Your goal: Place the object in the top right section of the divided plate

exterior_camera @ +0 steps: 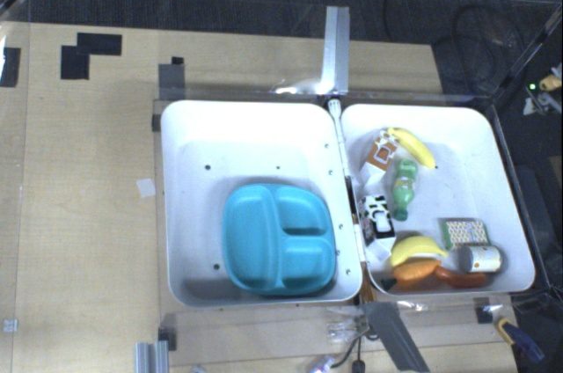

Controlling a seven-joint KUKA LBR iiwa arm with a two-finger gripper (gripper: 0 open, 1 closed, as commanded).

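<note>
A light blue divided plate (280, 237) lies in the left white bin (202, 151), toward its front. It has one long section on the left and two smaller ones on the right; its top right section (304, 209) holds nothing. The right bin (479, 151) holds the loose objects: a yellow banana (417, 146), an orange and white carton (382, 153), a green bottle (403, 186), a small black and white item (378, 216), another banana (415, 251) and an orange piece (415, 272).
A patterned green square (465, 231) and a silver can (480, 259) lie at the right bin's front right. A metal post (337, 50) stands behind the divider between the bins. Cables run across the dark floor at the back.
</note>
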